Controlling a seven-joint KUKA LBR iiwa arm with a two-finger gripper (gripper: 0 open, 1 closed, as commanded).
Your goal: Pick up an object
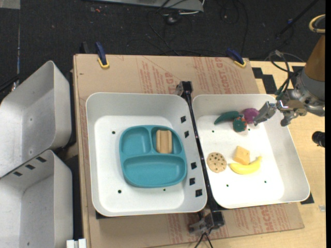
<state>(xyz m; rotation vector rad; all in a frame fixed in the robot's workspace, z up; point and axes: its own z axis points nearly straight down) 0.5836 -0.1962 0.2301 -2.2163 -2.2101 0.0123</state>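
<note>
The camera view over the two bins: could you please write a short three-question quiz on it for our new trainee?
1. True or false: the teal tray lies in the right bin.
2. Which item touches the banana? A) cookie B) cheese wedge C) bread piece
3. Fill in: the gripper hovers over the right bin's ____ right corner, its fingers spread with nothing between them.

Key
1. False: it lies in the left bin.
2. B; the cookie lies just apart on the banana's left.
3. Far.
</note>
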